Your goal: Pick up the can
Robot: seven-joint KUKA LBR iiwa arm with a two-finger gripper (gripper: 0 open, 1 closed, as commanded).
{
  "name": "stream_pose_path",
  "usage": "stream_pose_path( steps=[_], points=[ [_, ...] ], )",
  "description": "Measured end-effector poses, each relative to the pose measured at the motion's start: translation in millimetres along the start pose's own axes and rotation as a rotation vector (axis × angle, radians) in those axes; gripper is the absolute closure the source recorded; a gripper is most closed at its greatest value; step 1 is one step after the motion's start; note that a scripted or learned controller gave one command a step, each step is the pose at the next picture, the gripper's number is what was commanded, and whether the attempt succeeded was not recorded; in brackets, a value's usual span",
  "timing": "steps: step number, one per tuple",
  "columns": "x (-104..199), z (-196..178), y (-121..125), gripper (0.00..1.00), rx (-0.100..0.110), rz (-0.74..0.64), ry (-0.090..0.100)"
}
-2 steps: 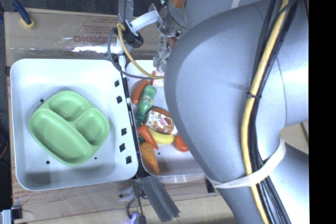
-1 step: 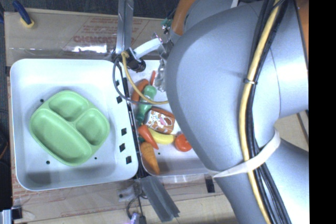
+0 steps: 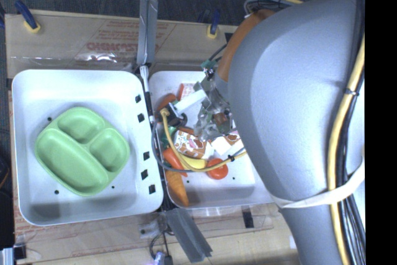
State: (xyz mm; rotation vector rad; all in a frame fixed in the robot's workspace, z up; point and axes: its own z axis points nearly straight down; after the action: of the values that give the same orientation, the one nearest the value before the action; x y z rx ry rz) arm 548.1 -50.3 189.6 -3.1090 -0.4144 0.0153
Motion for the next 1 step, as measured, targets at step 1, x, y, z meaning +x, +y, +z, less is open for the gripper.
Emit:
stream_pose_path(
  steps=[1],
  points=[
    [-0.1,0.3,-0.2,0.00,0.001,0.000,-0.001]
  ],
)
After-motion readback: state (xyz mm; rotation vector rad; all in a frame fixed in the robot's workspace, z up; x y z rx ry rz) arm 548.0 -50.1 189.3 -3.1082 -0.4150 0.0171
